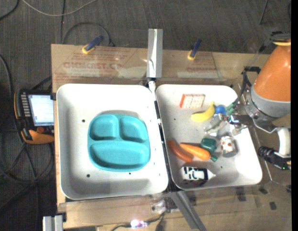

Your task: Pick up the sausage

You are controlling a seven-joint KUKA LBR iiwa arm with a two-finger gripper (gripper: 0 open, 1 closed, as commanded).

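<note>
The sausage [176,150], reddish-brown and short, lies at the left side of the right bin [245,174], slanting toward the front. An orange carrot [196,151] lies right against its right end. The gripper [222,121] hangs over the right half of the same bin, about a hand's width up and to the right of the sausage, near a yellow banana [204,113]. The grey arm with its orange band [279,73] comes in from the right edge. Nothing shows held in the gripper.
Around the sausage sit a green block [208,143], a white spotted cube [228,145], a black-and-white pack [194,174] and a red-and-white card [192,100]. The left bin [72,129] holds a teal divided plate [119,141]. A metal post [155,52] stands behind the bins.
</note>
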